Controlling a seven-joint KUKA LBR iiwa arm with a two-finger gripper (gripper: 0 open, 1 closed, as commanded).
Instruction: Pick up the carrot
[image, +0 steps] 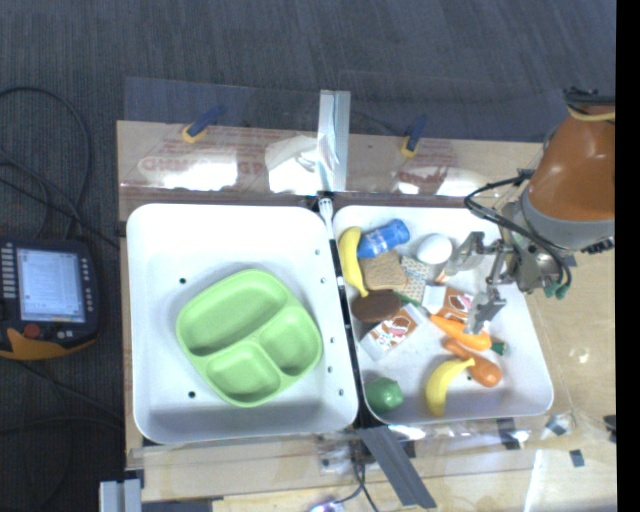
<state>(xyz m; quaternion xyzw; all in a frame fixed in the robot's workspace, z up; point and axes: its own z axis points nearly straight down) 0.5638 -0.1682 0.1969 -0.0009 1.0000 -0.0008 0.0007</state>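
Well, from my seat, starting at the far left, I see a pendant (45, 295) lying on the dark floor mat, its screen lit but the writing too small for me to read. Next comes the left bin (170, 235), and in it a green plate (250, 335) with three compartments, sitting slightly askew. Behind both bins, clear bags (200, 165) lie on the bench, held by clips; I can make out no print on them.

Across the divider, the right bin (535, 395) is crowded. A banana (349, 258) lies along its left wall, with a blue bottle (385, 238) just beside it at the back. A brown block (372, 303) sits below, and a small carton (392, 333) with red and white printing lies near it; I cannot read its label. A green pepper (384, 394) rests in the front left corner. A white egg (434, 248) sits near the back wall. A second banana (442, 384) curls at the front.

The carrot (468, 342) lies toward the bin's right side, just above that second banana, with another orange piece (484, 374) right by it.

The gripper (488, 308) hangs just over the carrot's upper end. I cannot tell how its fingers stand from this angle. The arm (575, 180) comes in from the right.
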